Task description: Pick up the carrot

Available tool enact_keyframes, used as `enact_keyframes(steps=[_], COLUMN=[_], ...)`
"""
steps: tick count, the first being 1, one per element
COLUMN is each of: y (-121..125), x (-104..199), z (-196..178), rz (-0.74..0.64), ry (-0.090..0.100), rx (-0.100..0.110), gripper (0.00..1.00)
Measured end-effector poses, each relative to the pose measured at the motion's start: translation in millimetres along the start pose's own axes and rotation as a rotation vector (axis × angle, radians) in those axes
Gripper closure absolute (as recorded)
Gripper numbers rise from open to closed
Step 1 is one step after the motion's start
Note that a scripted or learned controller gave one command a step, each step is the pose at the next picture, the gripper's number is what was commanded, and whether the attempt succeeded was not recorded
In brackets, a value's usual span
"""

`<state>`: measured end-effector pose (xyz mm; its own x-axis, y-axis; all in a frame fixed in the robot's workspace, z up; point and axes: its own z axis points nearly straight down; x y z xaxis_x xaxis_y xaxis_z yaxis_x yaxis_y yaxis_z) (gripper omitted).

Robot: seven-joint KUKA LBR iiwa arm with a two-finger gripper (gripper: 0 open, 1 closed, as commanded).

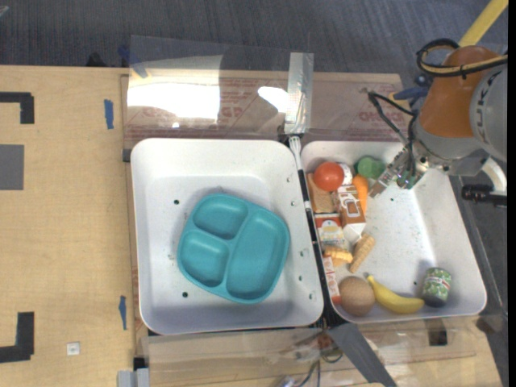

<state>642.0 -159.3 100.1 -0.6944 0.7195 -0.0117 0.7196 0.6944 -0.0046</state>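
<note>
The carrot [360,194] lies in the right bin [451,240] near its far left corner, beside the tomato [328,176]. The claw [393,176] hovers just right of it, fingers slightly spread, pinching nothing.

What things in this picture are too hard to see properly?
- Hand, camera view: too small and blurred to tell whether it touches the carrot.
- Small boxes along the right bin's left wall: labels too small to read.
- Arm: cut off by the right edge.
</note>
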Motion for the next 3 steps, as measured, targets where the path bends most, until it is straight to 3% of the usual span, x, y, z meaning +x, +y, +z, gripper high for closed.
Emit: enact_keyframes(steps=[1, 2, 3], y=[-15.2, -13.9, -8.7], x=[63.1, 79.8, 90.5], z=[-11.9, -2.7, 8.4], rz=[0.103, 0.041, 0.358], ry=[0.002, -0.024, -0.003], rx=[-0.009, -0.022, -0.012], gripper=[1.0, 1.0, 1.0])
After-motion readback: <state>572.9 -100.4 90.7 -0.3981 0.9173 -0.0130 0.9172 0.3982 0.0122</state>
